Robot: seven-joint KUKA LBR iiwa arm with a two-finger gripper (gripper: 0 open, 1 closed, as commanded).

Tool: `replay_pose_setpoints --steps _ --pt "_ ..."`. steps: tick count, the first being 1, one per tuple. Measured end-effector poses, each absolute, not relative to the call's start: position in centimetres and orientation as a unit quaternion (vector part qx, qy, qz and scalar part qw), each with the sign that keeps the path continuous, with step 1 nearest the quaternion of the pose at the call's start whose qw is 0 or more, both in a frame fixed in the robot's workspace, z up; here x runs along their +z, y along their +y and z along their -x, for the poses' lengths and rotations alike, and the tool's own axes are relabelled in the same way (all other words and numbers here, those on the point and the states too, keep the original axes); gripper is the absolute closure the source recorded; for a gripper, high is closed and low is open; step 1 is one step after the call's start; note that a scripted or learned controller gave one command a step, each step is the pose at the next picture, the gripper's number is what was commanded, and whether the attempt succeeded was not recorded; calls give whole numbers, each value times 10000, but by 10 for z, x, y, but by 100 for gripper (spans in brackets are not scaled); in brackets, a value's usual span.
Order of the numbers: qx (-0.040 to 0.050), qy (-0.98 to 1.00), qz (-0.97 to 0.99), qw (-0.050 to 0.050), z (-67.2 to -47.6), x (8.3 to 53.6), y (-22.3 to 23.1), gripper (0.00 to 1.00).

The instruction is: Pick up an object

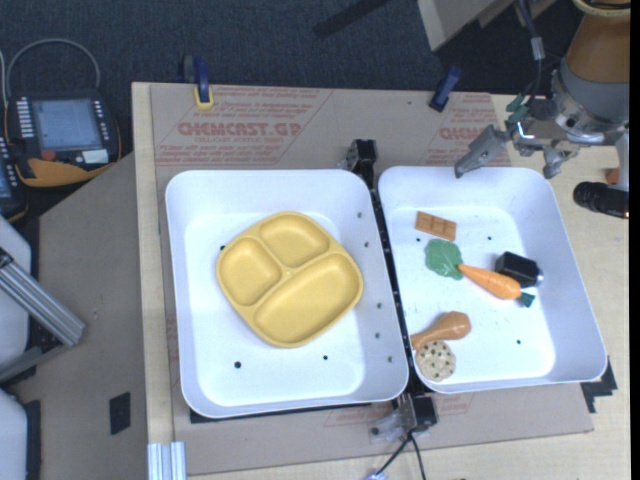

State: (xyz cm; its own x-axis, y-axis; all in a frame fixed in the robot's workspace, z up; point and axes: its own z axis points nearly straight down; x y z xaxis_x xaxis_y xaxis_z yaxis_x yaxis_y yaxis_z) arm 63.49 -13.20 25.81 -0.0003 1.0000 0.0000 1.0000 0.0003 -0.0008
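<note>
A: Where do we see the gripper [508, 151]?

B: We see it at the far right, above the back edge of the right bin [570, 258]. Its two fingers stand spread wide apart: one grey finger [476, 154] slants out to the left over the bin's rim, the other points down near the bin's back right corner.

A: Do we see anything between them?

B: We see nothing in the gap, and the fingers touch none of the objects.

A: So where do the objects lie?

B: All in the right bin. We find a brown wafer [436, 226] near the back, a green leafy piece [443, 259] just in front of it, and an orange carrot [491, 280] touching that green piece and slanting right. A small black block [518, 267] sits just beside the carrot's far end. Toward the front we see a tan drumstick [443, 327] and a speckled cookie [436, 360] right beside it.

A: And the left bin [190, 268]?

B: We see a yellow divided plate [290, 278] there, lying flat in the middle, three compartments up.
</note>
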Motion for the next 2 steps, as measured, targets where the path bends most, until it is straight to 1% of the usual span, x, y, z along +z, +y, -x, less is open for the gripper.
replay_pose_setpoints --steps 1,2 --pt "22 -7072 7070 31 -632 195 -127 0" --pt "15 -7071 7071 22 -624 150 -125 0"
